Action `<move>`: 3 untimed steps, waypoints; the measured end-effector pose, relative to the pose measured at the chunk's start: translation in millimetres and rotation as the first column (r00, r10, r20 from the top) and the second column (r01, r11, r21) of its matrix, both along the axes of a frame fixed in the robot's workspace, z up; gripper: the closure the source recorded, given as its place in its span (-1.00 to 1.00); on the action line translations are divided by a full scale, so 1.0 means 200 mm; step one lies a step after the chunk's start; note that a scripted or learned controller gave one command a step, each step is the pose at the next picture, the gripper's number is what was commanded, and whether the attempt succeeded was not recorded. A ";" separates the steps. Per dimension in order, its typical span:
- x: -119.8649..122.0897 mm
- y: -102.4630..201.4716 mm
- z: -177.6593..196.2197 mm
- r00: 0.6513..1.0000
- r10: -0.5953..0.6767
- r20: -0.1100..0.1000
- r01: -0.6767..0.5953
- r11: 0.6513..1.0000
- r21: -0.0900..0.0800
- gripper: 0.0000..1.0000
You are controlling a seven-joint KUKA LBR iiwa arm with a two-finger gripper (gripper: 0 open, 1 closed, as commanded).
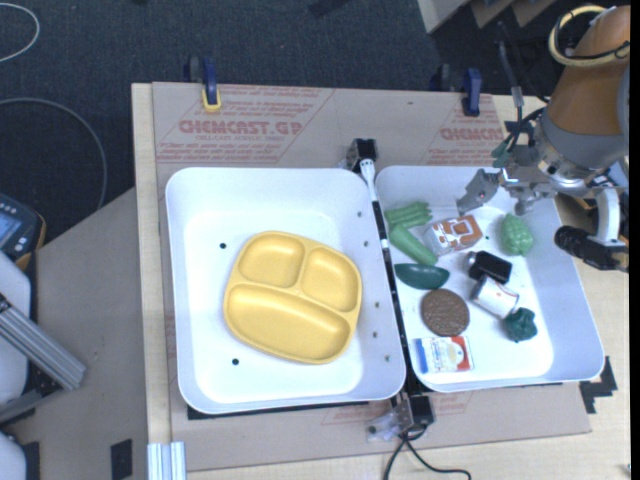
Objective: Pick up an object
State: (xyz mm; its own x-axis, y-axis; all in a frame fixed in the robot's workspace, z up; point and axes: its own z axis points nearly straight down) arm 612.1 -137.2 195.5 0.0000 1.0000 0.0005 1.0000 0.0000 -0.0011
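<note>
Bench with two white bins; gripper (497,194) hangs spread wide and empty over the right bin (570,313). Approach step: nearest target, orange-white packet (457,234), lies just below-left; next descend and close.

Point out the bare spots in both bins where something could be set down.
In the left bin, bare floor rings the yellow tray, widest along the far edge and left side. In the right bin, the right-hand strip past the green lump and the near right corner are bare. Its left half is crowded, from the green pieces to the brown disc.
</note>
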 end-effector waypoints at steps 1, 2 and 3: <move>-0.33 -0.16 -0.58 1.000 -0.006 -0.007 0.006 1.000 0.000 -1.00; -0.68 0.16 -0.56 1.000 0.001 -0.007 -0.001 1.000 0.004 -1.00; -0.54 -0.21 -0.55 1.000 -0.005 0.005 0.005 1.000 -0.006 -1.00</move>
State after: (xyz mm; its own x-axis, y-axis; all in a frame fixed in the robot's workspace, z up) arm 503.9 -178.6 85.1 0.0046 1.0000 -0.0057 1.0000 -0.0045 0.0042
